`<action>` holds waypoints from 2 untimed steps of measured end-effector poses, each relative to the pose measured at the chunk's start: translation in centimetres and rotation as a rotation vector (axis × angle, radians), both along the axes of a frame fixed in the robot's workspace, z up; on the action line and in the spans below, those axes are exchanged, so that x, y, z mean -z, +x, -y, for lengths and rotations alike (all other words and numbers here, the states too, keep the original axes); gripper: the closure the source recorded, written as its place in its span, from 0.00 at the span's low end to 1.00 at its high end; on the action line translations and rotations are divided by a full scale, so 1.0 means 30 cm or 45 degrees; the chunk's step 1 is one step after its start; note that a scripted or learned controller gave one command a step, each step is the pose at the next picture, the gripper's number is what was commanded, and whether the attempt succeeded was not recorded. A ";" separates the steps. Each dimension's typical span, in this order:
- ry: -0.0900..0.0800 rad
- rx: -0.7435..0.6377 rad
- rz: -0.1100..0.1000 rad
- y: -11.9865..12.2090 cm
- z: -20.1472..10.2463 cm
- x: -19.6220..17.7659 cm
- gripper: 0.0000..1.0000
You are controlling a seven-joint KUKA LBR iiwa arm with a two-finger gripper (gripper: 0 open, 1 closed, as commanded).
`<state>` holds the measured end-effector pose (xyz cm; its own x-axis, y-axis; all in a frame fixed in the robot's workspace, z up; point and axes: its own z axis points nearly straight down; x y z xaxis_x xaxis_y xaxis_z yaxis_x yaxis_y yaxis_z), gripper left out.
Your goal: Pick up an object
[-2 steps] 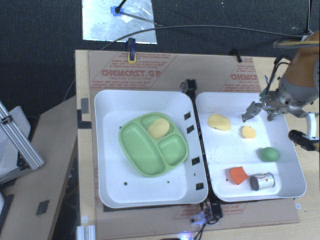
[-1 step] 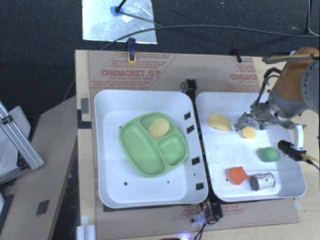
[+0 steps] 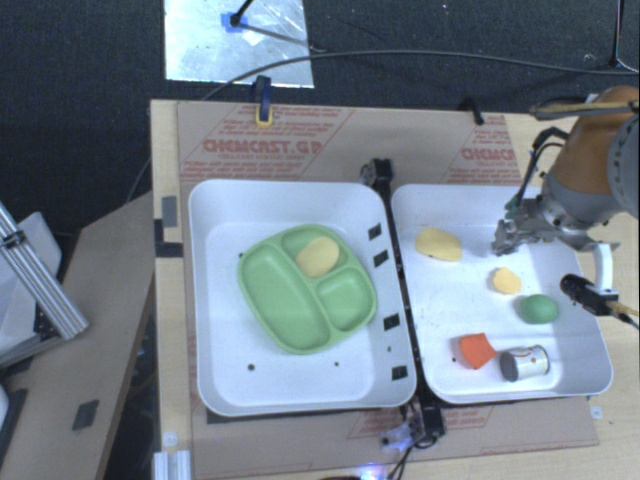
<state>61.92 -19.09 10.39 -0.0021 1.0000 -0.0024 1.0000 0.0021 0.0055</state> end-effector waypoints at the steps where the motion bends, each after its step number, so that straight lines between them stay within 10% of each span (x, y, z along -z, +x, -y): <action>1: 0.000 -0.002 0.002 0.027 0.018 -0.160 1.00; 2: 0.001 -0.005 0.003 0.039 -0.014 -0.357 1.00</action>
